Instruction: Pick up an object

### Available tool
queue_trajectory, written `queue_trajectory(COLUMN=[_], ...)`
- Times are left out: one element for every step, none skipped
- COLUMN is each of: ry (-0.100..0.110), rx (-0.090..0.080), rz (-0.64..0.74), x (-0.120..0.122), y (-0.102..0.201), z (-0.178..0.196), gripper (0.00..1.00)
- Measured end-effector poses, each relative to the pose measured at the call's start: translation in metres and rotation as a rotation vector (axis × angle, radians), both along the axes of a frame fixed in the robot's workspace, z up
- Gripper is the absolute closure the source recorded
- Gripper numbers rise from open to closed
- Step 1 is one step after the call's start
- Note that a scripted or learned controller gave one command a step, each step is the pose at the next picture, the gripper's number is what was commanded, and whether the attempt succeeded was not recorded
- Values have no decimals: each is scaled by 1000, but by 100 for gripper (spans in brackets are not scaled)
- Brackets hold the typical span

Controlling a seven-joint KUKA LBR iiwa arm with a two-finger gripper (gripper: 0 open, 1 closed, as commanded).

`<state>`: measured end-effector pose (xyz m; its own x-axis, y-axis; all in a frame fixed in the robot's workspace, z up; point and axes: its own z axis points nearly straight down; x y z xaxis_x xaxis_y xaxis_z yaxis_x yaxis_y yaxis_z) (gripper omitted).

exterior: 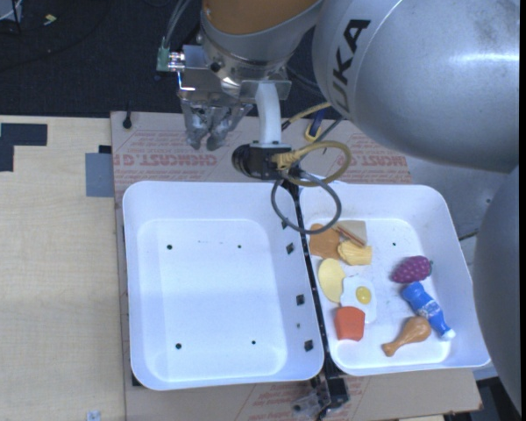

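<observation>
My gripper (209, 135) hangs above the back edge of the left bin (149, 235), well away from the objects, and nothing shows between its fingers. The right bin (447, 226) holds several toy foods: a purple grape bunch (412, 269), a blue bottle (425, 307), a brown chicken drumstick (407, 335), an orange-red block (350, 323), a fried egg (359, 295), a yellow slice (331, 279), and a pale wedge with a yellow piece (353, 244).
The big grey arm fills the upper right, over the right bin's back edge. Black and yellow cables (302, 182) loop down over the divider between the bins. Cardboard lies under the bins on a light wooden bench (44, 279).
</observation>
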<state>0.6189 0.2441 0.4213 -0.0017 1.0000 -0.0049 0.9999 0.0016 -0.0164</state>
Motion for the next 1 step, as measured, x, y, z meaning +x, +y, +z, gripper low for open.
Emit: queue_trajectory(ry=[-20], rx=[6], rz=[-1], x=[26], y=[0], z=[72], gripper=[100])
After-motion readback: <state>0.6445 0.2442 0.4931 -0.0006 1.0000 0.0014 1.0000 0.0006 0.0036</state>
